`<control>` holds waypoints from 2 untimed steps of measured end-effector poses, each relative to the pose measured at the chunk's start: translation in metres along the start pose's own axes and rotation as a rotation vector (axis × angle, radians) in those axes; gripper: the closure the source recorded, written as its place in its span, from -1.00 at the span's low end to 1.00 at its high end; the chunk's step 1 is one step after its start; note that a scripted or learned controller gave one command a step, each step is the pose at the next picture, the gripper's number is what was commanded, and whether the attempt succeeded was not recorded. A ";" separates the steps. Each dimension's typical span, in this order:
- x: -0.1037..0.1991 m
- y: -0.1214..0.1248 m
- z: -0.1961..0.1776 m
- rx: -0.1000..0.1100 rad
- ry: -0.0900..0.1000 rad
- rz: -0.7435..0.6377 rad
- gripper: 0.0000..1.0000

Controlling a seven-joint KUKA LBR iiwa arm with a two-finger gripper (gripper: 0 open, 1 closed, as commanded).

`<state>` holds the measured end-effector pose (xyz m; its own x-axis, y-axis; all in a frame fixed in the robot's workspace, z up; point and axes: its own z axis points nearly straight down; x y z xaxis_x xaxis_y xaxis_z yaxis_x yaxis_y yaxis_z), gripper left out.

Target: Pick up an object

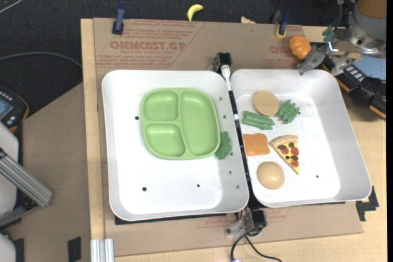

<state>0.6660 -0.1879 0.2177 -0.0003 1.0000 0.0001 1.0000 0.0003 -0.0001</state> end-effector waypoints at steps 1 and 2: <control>0.066 -0.048 -0.169 -0.020 -0.001 -0.007 -1.00; 0.062 -0.048 -0.168 -0.006 -0.003 -0.002 1.00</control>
<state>0.6180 -0.1260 0.3853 -0.0020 1.0000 -0.0030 1.0000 0.0020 0.0058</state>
